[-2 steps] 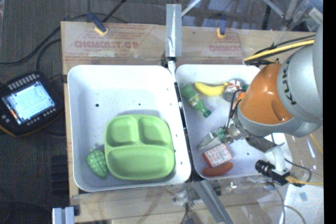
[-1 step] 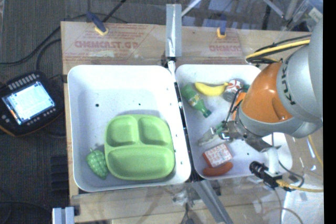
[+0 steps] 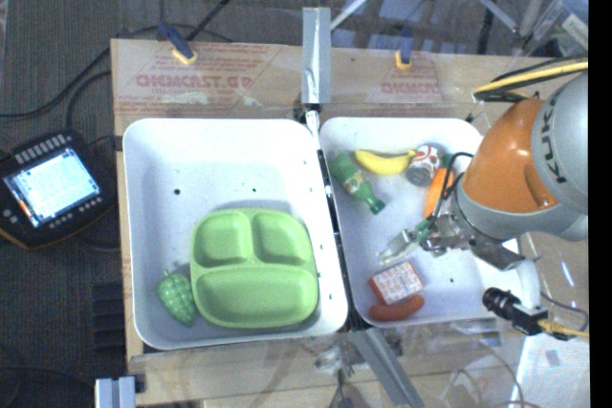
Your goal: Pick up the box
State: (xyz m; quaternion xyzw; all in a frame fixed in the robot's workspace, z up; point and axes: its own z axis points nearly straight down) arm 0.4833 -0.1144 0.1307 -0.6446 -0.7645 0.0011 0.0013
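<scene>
Hand hovers just above the box, its finger state unreadable from here, and the sausage touching the box's near edge could foul a grasp.

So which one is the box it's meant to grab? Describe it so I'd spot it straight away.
Look in the right-hand white bin, at its near edge. The box lies flat there, small and rectangular, red with a pale checked face. Next to it on the near side lies a sausage, which is rounded and plain reddish-brown; the box alone has square corners.
</scene>
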